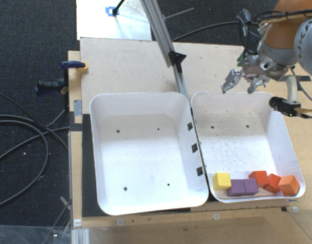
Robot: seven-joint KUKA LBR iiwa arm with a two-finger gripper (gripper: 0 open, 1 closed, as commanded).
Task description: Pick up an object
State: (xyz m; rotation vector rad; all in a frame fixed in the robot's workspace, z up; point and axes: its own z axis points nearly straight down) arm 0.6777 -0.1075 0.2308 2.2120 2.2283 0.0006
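Arm point(293, 29) cut off at right edge

gripper point(240, 84): open, empty, above right bin's point(237, 117) far rim
blocks: yellow point(221, 180), purple point(242, 187), orange point(289, 185) along near wall

single fixed camera view, set above the bench point(130, 67) and looking down at a slant; both white bins point(145, 103) lie in frame, the arm point(293, 29) entering from the right.

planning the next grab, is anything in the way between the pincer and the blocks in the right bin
Nothing visible. The pincer hangs open over the right bin's far rim; the blocks sit along its near edge, bare floor between.
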